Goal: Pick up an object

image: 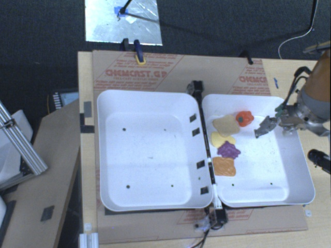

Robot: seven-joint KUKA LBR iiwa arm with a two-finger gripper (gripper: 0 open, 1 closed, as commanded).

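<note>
The right bin [295, 187] is the landmark among the 2 white bins. The left bin [150, 154] touches its left wall. Inside the right bin, near that wall, lie 5 soft pieces: tan [226, 123], yellow [221, 140], purple [228, 150], orange [224, 166], and a red-orange one [244, 118] furthest back. The gripper [261, 128] hangs over the bin's middle, just right of the red-orange piece; nothing shows between its fingers, and their spread cannot be told.

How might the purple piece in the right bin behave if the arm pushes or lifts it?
The purple piece looks small and lobed, so it is probably light and would slide easily on the smooth right bin. It touches the orange piece and lies near the yellow piece, so a push would likely shift them.
</note>
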